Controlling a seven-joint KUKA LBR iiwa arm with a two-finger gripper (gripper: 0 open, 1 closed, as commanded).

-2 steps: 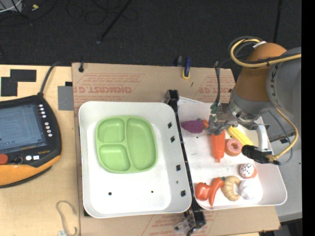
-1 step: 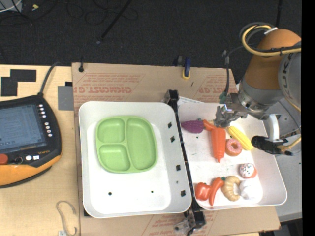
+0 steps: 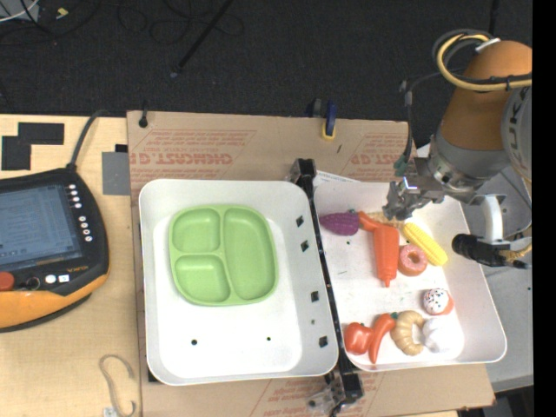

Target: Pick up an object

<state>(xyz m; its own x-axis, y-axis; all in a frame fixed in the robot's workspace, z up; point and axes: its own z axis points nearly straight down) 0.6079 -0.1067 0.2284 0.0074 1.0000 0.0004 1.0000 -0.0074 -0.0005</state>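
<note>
The right bin point(image 3: 486, 320) holds several toy foods. An orange carrot point(image 3: 387, 252) lies near the bin's middle, with a purple eggplant point(image 3: 340, 223) to its left and a yellow corn cob point(image 3: 425, 242) to its right. A pink donut point(image 3: 412, 260) sits just below the corn. Further down are a white and red speckled ball point(image 3: 436, 301), a croissant point(image 3: 407, 331) and a red pepper point(image 3: 368, 335). My gripper point(image 3: 401, 205) hangs over the bin's upper part, just above the carrot's top end and the corn. Nothing shows between its fingers.
The left bin point(image 3: 165, 337) holds a green divided plate point(image 3: 223, 255). A black clamp bar point(image 3: 314, 259) runs between the bins. A teach pendant point(image 3: 48, 241) lies on the bench at the far left.
</note>
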